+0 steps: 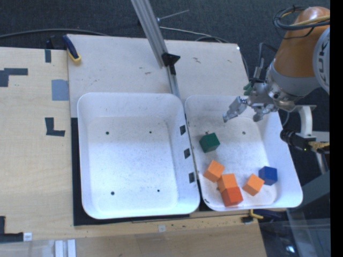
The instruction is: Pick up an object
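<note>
Right bin (278,143): green cube (209,142) apart from, lower-left of, jaws.

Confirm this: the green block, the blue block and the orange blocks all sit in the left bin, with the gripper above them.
Wrong bin. The camera view shows the green block, blue block and orange blocks in the right bin, with the gripper above them.
</note>
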Robot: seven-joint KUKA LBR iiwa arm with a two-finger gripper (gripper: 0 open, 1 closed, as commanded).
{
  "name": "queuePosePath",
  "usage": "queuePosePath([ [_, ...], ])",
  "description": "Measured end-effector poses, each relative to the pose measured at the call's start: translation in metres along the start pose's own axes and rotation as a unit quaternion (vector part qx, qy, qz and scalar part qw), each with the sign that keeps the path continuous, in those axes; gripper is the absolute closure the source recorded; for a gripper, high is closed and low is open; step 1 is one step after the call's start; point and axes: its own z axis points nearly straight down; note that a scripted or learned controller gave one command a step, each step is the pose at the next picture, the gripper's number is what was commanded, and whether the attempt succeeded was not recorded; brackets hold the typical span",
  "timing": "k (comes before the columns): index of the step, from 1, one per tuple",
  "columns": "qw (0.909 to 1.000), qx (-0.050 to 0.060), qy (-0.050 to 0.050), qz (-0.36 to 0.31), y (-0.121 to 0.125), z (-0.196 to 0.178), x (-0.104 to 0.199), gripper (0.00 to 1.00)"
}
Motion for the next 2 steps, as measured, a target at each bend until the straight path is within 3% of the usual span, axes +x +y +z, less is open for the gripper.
queuePosePath([
  [1,1.0,-0.003,0.0,0.0,0.021,0.144,-0.007,0.0],
  [2,1.0,-0.001,-0.001,0.002,0.0,0.115,-0.038,0.0],
])
